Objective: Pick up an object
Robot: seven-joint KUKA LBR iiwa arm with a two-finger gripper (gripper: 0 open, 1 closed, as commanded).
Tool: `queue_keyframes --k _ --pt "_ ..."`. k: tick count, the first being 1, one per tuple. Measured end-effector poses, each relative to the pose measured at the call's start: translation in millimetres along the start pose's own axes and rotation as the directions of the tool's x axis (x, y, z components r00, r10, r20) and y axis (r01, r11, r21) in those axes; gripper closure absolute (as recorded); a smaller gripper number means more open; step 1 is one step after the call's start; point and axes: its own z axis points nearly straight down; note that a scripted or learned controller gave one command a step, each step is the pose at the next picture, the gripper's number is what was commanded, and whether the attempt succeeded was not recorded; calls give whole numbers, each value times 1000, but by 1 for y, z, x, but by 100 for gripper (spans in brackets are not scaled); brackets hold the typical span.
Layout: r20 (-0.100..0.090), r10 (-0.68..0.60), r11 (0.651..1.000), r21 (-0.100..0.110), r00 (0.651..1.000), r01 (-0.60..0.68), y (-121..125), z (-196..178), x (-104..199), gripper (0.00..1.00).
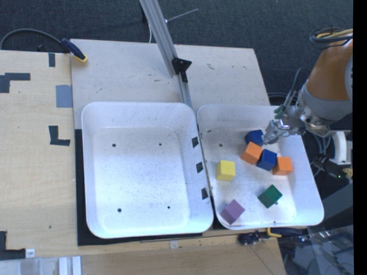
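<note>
The gripper (pixel 274 129) hovers in the right bin (pixel 304 208), just beside a blue cube (pixel 254 137); whether it is apart or together, I cannot tell. 6 blocks lie there.

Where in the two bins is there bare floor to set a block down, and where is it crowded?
The left bin is bare floor wall to wall. In the right bin, the far-left corner above the yellow block is free. The blue blocks and orange blocks crowd together beside the gripper; the green block and purple block take the near side.
</note>
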Motion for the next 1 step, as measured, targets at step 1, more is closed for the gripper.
queue_keyframes --k 1 --pt "-3 -5 1000 0 1000 5 16 9 53 100"
